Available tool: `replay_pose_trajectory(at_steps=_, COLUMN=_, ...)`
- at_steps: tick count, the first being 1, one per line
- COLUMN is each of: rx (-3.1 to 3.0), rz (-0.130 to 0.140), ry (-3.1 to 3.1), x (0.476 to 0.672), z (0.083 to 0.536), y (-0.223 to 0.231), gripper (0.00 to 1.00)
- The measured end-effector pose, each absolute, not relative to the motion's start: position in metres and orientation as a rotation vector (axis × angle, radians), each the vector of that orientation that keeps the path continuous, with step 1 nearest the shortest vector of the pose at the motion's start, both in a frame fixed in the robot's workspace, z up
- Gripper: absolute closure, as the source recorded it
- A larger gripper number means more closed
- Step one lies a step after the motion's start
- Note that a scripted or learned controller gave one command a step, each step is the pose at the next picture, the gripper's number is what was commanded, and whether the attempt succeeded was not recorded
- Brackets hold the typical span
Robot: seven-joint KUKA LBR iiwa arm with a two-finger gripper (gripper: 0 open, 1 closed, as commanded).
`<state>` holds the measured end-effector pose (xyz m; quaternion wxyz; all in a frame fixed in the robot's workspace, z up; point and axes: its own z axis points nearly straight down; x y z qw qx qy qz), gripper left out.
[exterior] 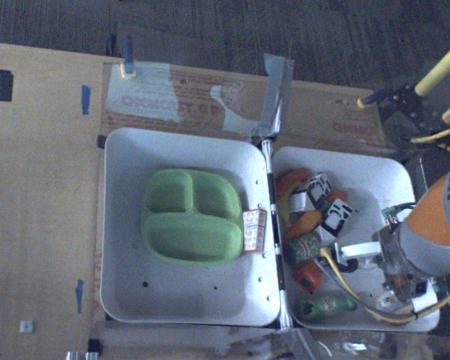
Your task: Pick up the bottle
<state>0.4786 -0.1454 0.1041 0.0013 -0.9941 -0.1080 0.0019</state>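
Green bottle [327, 307] is lying on its side at the right bin's [416, 183] near edge. Probably light, slick, rollable plastic; taking it mid-body looks best. Pincer [394, 282] hovering just above-right, opening unclear.

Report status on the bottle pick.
Gripper low over right bin, nothing seen held. Green bottle lying at bin's near edge, beside gripper. Yellow cable crosses just above it.

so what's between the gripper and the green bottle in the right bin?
In the camera view, a yellow cable loops across bare bin floor between the gripper and the green bottle.
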Motion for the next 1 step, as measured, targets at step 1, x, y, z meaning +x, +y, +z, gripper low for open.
replay_pose_trajectory(at_steps=1, rx=-3.028, rz=0.003, ry=-0.835, x=0.529, z=0.1732, y=-0.2236, gripper=0.0)
